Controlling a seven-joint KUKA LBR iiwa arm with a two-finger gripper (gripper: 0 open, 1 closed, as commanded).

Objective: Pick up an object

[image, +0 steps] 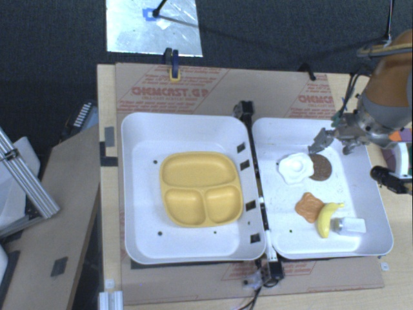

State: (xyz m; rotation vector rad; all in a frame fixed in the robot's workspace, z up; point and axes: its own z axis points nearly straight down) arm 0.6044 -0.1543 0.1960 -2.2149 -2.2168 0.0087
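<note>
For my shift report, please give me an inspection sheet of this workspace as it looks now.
Surface: two white bins, left bin and right bin, on a brown board.
Job's things: right bin holds a fried egg toy, brown disc, orange piece, banana and a small clear bottle.
Clutter: yellow divided tray in the left bin.
Grippers: tool above the right bin's far side, near the disc; nothing seen between its fingers.
Cables: wires at the near edge.
Surroundings: shiny sheet behind the bench; metal rail on the left.
</note>
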